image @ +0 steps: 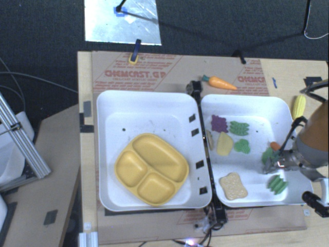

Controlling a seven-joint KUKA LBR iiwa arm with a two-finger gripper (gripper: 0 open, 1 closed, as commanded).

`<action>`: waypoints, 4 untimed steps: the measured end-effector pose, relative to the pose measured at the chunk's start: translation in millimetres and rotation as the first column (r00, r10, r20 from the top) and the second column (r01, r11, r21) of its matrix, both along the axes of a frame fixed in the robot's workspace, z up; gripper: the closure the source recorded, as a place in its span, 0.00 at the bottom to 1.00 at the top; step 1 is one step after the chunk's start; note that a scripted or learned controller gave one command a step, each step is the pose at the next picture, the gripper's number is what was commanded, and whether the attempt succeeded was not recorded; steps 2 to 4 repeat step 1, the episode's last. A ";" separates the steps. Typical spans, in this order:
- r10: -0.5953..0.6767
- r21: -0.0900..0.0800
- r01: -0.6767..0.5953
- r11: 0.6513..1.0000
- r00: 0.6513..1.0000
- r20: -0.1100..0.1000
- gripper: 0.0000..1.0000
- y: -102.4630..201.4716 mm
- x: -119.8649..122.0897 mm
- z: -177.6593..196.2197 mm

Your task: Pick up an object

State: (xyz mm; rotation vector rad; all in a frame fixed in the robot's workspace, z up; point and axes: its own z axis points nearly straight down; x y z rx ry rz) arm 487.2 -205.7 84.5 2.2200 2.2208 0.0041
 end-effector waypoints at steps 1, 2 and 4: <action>0.000 0.000 0.000 1.000 1.000 0.000 1.00 0.0 0.0 0.0; 0.000 0.000 0.000 1.000 1.000 0.000 1.00 0.0 0.0 0.0; 0.000 0.000 0.000 1.000 1.000 0.000 1.00 0.0 0.0 0.0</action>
